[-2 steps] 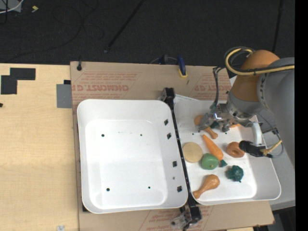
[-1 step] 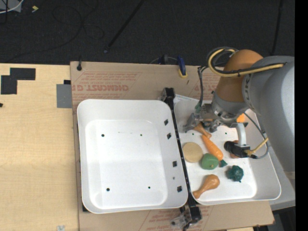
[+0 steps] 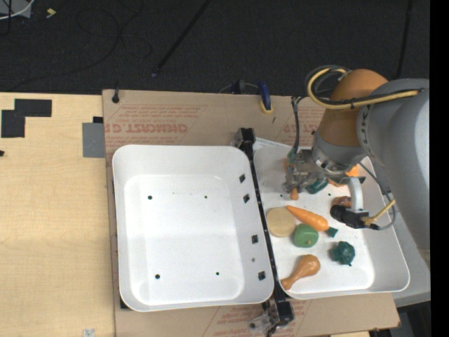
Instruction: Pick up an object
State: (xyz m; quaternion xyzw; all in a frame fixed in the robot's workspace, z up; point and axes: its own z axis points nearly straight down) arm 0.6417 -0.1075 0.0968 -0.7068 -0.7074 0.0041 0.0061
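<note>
Just below the claw [image 3: 298,187] lie a carrot [image 3: 307,217] and tan disc [image 3: 280,222].

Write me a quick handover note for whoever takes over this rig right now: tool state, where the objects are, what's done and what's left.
Tool: low over the back of the right bin, nothing visibly held.
Objects, all in the right bin: carrot in the middle, green ball just in front of it, tan disc by the divider, orange gourd at the front, dark teal piece to the right. More small items lie partly hidden under the wrist.
Left bin: plain white floor.
Done: arm positioned over the right bin.
Left: grasp one object and lift it; the carrot looks closest.
</note>
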